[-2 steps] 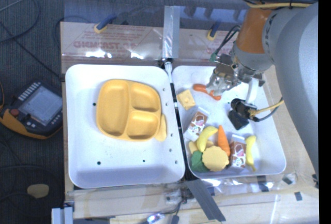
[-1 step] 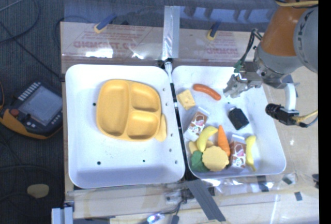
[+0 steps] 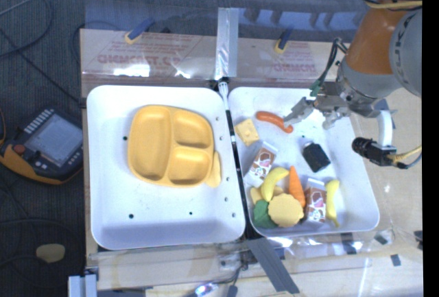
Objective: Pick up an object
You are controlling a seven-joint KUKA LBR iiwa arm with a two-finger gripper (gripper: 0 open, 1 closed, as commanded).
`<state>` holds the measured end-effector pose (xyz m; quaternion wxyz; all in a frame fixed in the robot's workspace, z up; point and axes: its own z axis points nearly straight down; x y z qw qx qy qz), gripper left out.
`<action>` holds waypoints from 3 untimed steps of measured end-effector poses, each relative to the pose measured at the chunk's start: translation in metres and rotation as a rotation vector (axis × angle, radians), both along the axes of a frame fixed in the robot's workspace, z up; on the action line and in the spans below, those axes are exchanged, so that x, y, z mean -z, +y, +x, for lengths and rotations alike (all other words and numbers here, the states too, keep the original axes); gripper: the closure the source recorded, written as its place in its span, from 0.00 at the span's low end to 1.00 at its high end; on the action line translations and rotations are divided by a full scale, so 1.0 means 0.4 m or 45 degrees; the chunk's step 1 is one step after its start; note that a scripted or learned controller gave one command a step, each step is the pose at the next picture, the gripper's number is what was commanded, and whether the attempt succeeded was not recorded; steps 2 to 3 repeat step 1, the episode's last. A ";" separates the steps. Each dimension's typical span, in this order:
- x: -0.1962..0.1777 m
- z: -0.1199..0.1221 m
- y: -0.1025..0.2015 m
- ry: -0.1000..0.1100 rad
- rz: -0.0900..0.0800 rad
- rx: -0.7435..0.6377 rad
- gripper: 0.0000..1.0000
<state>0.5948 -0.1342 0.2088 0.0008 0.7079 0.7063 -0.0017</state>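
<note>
At the near edge of the right bin [image 3: 367, 217] you see a heap of toy food: a round yellow cookie [image 3: 285, 209], a carrot [image 3: 295, 183] and a banana [image 3: 272, 181]. A small black block [image 3: 316, 156] lies alone mid-bin. The left bin [image 3: 110, 220] holds a yellow plastic tray [image 3: 171, 145]. At the right bin's far edge, the gripper [image 3: 317, 112] hangs with jaws spread and nothing between them, beside an orange sausage [image 3: 274, 121].

Orange-red sausage [image 3: 274, 121] lies flat nr right bin's [image 3: 357, 172] top-left corner.
</note>
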 end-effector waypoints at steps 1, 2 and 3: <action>0.285 0.097 0.039 -0.004 0.000 -0.216 0.00; 0.285 0.097 0.039 -0.004 0.000 -0.216 0.00; 0.285 0.097 0.039 -0.004 0.000 -0.216 0.00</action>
